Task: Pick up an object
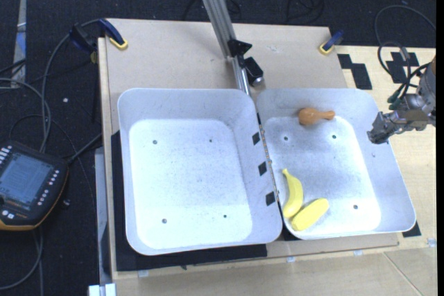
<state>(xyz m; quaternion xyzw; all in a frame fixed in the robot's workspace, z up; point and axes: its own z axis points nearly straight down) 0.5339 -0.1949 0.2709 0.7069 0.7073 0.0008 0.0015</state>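
In the right bin (388,177) lie three objects. An orange drumstick-shaped toy (315,116) rests near the bin's far wall. A yellow banana (293,192) lies near the bin's left wall, and a yellow lemon-like piece (309,214) touches it toward the front. My gripper (381,133) hangs over the bin's right rim, well to the right of the orange toy. Nothing shows between its fingers.
The left bin (125,149) sits beside the right one, its bare floor speckled. A slanted metal pole (216,7) rises from between the bins at the back. Yellow clamps (115,38) mark the bench's far corners. A pendant (24,180) lies off the bench at left.
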